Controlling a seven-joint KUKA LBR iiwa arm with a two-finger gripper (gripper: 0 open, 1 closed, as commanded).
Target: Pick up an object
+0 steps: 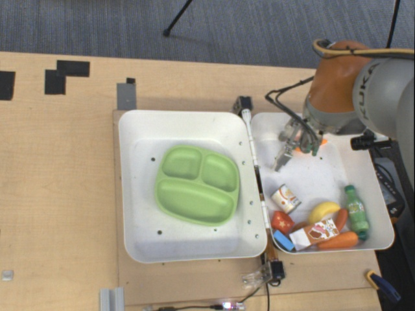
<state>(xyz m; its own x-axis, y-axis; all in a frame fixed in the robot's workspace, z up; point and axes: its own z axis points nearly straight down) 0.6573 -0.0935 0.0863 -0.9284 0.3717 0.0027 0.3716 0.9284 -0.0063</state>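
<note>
Wooden bench on grey carpet, seen from above.

A light plywood bench top [58, 193] fills the lower part of the view, its far edge running straight across. Beyond it lies grey-blue ribbed carpet [97, 11]. 2 thin dark rods cross the carpet at a slant: 1 [185, 8] near the middle, 1 [394, 11] at the far right. 3 black patches [65, 75] sit on the bench at the upper left, and a small grey bracket [126, 96] stands beside them. Lighting is even and soft, without hard shadows.
</note>
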